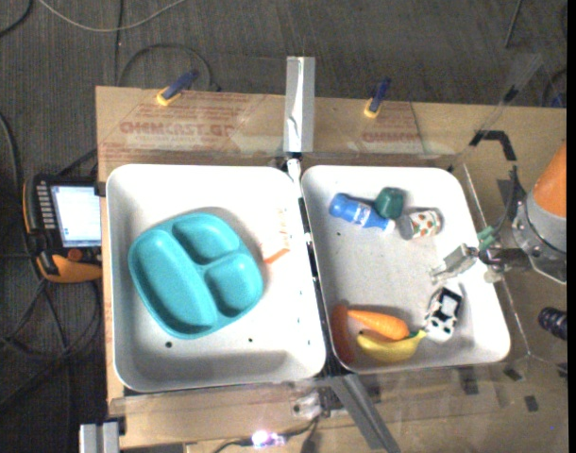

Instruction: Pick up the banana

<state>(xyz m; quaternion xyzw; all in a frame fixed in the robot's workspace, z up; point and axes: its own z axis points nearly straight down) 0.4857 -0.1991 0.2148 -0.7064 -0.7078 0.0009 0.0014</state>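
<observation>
- The left bin (pixel 118 253) holds a teal divided plate (pixel 197 274).
- The banana (pixel 390 347) lies at the right bin's (pixel 482 347) near edge, touching a carrot (pixel 378 324).
- The tool (pixel 455 261) hovers right of and beyond it, carrying nothing; its grip state I cannot tell.
- Judged step: approach. Next, move nearer-left and descend over the banana.

Even, fairly bright overhead light washes the white bins (pixel 118 253) pale, with soft, short shadows. The clear panel beyond the gripper (pixel 455 260) shows faint glare. The picture is slightly soft and grainy, darker toward the carpet.
</observation>
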